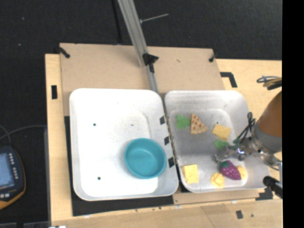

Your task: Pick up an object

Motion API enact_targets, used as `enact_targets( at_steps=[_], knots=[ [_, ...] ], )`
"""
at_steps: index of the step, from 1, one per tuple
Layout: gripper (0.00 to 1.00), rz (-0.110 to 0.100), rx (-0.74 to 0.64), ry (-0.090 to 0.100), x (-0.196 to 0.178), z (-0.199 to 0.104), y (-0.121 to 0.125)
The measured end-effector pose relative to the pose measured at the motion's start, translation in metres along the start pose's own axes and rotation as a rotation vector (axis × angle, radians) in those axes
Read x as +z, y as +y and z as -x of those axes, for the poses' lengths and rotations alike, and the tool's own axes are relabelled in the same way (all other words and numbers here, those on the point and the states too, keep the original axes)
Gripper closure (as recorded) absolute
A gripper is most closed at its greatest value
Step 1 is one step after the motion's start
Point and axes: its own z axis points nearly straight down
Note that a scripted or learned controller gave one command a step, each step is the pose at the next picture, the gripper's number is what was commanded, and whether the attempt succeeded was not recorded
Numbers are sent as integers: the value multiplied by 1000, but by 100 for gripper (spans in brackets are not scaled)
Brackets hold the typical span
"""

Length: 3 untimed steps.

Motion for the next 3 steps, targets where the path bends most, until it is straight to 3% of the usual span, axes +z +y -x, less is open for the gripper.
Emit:
enact_targets(
  at_steps=[1, 3],
  knots=[
    [100, 5, 4, -1, -11, 1, 1],
    [100, 2, -6, -3, -114, -8, 7]
  ],
)
